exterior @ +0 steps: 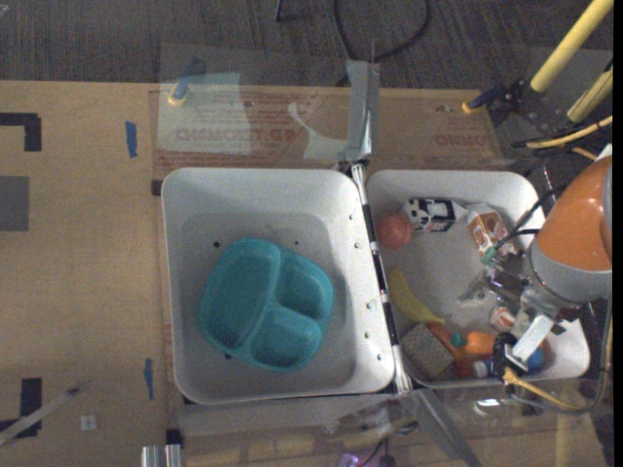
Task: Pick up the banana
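A brown cardboard-covered worktop (88, 261) stands on dark carpet and bears two white bins side by side. The fingers (494, 285) hang over the right bin (443, 185), and the slant does not show whether they are apart or together. The banana (414, 301) lies on the bin floor to the view's left of the fingers, apart from them and close to the dividing wall. It is yellow, gently curved and slanted. Beyond it from the fingers, in the left bin (190, 197), sits a teal divided plate (266, 304). A tan sponge-like block (425, 350) lies just below the banana.
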Robot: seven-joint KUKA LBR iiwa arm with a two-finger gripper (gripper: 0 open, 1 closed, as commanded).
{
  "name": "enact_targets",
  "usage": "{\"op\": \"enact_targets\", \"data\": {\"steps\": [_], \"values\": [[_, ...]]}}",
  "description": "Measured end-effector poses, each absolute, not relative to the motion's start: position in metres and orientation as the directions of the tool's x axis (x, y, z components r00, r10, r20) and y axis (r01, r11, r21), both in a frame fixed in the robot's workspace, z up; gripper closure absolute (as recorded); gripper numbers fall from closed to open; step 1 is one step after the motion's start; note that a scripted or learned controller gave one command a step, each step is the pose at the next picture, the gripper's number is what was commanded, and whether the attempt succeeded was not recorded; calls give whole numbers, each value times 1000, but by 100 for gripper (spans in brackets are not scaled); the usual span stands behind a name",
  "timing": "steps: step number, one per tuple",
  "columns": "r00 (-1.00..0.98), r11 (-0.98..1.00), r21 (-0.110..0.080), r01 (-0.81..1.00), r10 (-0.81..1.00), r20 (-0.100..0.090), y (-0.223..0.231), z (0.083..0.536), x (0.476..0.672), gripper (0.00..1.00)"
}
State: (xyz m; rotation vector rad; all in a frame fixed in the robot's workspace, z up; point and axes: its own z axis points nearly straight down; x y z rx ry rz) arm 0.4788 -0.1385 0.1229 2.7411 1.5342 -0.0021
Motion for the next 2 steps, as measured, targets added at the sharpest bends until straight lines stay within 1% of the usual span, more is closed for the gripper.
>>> {"op": "enact_targets", "data": {"steps": [1,2], "values": [[722,-722,8,692,692,4,-102,88,481,0],[793,-793,-2,610,610,-3,-91,100,595,0]]}}
